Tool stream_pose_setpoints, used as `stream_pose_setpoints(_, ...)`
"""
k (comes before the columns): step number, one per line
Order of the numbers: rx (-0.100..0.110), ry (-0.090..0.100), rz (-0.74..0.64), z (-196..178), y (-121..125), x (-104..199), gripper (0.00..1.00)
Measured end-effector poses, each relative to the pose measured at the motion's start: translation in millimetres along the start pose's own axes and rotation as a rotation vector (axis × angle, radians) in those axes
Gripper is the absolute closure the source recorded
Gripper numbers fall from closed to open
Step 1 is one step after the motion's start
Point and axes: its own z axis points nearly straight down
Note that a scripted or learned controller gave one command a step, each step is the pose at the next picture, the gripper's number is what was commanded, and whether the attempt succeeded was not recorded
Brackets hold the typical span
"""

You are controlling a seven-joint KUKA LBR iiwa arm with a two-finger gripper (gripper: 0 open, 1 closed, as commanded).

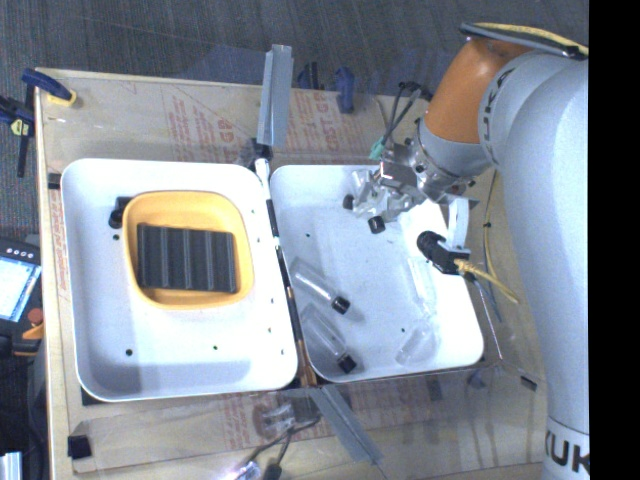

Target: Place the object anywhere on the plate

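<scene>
A yellow plate (185,213) with a dark ribbed centre lies in the left bin (100,348). The right bin (385,268) holds clear plastic objects. One clear tube with a black cap (320,291) lies near its left side. A second capped tube (332,343) rests at the front left corner. A third clear piece (418,340) sits front right. My gripper (364,213) hangs low over the far part of the right bin, away from the plate. Its two black fingertips (376,224) stand apart, open, and I see nothing between them.
A black part with a yellow cable (440,251) hangs off the arm by the right bin's right rim. The arm's grey body (540,218) covers the right side. Clamps (50,88) sit at the bench's far left corner.
</scene>
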Motion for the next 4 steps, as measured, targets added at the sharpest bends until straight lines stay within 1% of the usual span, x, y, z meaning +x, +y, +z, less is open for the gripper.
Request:
stream_pose_setpoints(1, -0.002, -0.001, -0.050, -41, -24, 69, 1.00)
stream_pose_setpoints(2, -0.002, -0.002, -0.175, -29, -12, 165, 1.00)
stream_pose_setpoints(3, 0.003, -0.003, -0.431, -16, -44, 178, 1.00)
stream_pose_setpoints(4, 0.002, -0.003, -0.430, -16, -44, 177, 0.00)
